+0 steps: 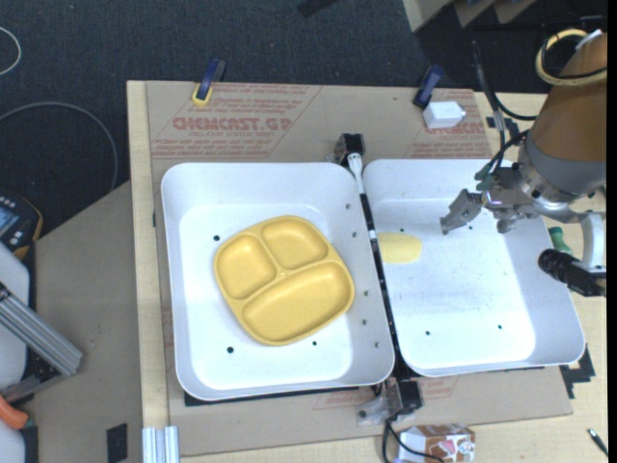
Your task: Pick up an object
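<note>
A small pale-yellow object, rounded and smooth, is seen lying in the right bin, against its left wall, just beside the divider between the bins. In the left bin a yellow compartment plate is held (three sections, glossy plastic, rounded edges), tilted in plan. Both bins are shallow, white and matte, set on a cardboard-covered bench. A white block is noted behind the right bin. The gripper is positioned over the right bin's far part, apart from the pale-yellow object; its fingers are spread apart, with nothing between them.
</note>
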You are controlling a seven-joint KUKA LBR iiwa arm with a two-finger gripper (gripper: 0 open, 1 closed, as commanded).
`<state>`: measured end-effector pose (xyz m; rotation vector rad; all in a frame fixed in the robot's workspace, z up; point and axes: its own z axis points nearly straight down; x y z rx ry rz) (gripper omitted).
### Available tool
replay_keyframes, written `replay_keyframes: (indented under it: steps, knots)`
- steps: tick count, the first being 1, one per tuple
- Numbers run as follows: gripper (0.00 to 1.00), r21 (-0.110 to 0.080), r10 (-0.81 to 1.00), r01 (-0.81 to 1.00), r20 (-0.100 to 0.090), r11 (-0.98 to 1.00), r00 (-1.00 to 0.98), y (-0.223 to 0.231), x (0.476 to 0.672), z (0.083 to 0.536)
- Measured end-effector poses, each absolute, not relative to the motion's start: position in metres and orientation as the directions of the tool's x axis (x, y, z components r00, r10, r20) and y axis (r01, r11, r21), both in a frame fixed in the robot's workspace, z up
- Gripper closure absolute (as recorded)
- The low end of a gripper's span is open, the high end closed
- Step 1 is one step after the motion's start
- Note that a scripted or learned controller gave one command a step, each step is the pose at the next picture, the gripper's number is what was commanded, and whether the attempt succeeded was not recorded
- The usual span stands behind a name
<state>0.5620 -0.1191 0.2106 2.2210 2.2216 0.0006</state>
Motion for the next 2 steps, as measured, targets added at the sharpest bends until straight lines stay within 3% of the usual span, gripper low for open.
replay_keyframes:
  steps: [1,2]
  knots:
    - [0.0,0.008,1.0,1.0,0.007,0.018,-0.018,0.032,0.518,0.289]
    - [0.0,0.013,1.0,1.0,0.007,0.014,-0.014,0.119,0.48,0.395]
